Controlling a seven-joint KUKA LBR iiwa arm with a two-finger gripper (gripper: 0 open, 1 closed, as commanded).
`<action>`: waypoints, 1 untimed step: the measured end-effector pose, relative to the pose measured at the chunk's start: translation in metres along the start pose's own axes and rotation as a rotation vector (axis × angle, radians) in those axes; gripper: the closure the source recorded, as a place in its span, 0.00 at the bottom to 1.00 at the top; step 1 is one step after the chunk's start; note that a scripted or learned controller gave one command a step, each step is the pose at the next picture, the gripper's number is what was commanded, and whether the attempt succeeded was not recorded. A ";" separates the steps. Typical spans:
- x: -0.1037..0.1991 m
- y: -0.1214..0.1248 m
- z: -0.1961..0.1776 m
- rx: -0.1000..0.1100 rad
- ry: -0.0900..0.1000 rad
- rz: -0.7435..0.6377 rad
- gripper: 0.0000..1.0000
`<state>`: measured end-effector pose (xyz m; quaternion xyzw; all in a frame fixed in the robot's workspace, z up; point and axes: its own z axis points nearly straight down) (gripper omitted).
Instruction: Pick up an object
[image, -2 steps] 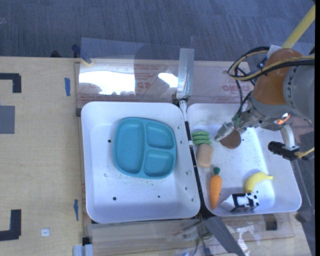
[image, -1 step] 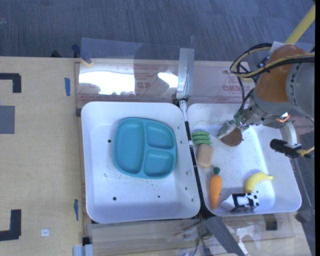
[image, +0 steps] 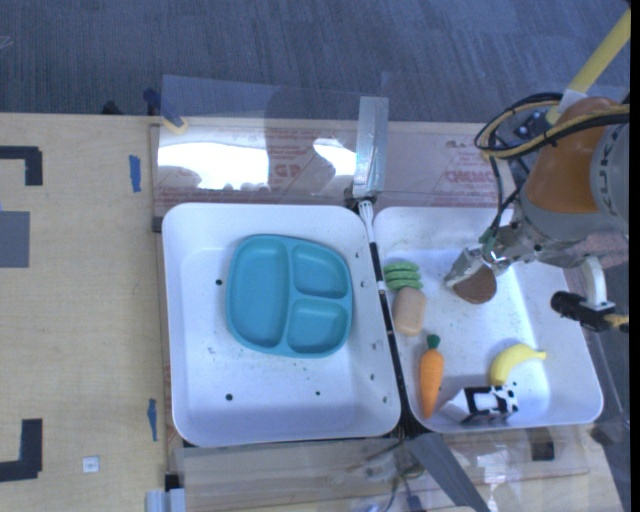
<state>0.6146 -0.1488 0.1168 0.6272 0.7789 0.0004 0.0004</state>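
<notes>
Hand (image: 478, 268) hovers low in the right bin (image: 570, 400), touching a brown lump (image: 477, 287); whether it grips, I cannot tell. Best to centre over the lump before closing.

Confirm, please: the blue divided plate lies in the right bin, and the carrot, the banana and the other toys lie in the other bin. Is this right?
Not quite. The camera view shows the blue divided plate in the left bin, not the right one. The carrot, the banana and the other toys lie in the other bin, on the right.
</notes>
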 end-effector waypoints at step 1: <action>0.077 0.053 -0.072 -0.009 0.000 -0.028 1.00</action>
